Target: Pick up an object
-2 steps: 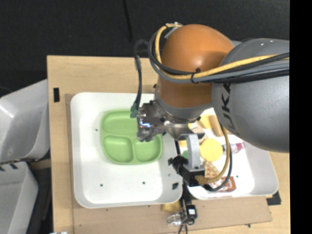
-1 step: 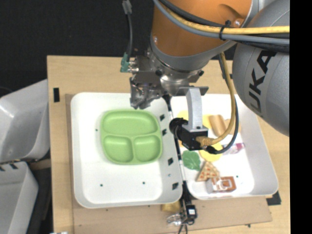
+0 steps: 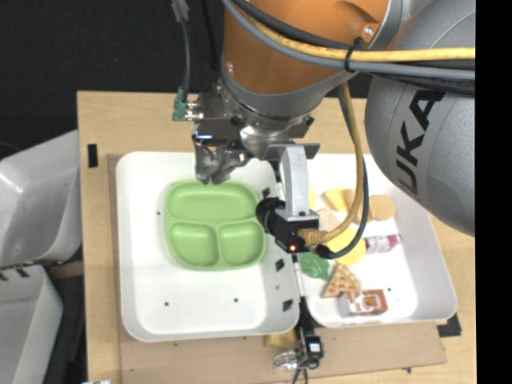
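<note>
Clearly the green divided plate (image 3: 214, 224) lies flat in the left bin (image 3: 144, 294), its long axis running across the bin, with bare white floor below it and to its left. Above the plate's upper edge hangs the claw (image 3: 214, 169); I cannot tell its finger state. Small items (image 3: 356, 282) crowd the right bin (image 3: 424, 294), beyond the plate's right edge.

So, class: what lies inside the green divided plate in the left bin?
The green divided plate shows three bare compartments. The pincer covers part of its far rim.
</note>
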Action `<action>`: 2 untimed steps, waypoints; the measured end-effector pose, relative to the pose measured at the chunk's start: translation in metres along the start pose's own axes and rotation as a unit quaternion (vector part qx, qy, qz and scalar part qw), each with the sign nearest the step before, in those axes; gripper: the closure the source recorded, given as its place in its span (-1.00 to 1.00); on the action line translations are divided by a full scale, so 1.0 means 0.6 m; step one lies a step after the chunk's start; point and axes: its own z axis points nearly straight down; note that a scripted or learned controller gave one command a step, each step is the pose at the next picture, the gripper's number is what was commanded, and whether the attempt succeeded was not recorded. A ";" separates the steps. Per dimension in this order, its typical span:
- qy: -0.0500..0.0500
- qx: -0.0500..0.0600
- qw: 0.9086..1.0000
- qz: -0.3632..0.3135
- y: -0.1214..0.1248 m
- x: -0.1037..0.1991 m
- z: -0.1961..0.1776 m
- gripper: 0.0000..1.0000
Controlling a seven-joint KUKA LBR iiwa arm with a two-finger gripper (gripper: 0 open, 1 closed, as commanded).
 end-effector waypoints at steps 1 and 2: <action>-0.001 0.000 1.000 -0.003 0.002 -0.003 -0.016 1.00; -0.003 0.005 1.000 0.006 0.037 -0.097 0.129 1.00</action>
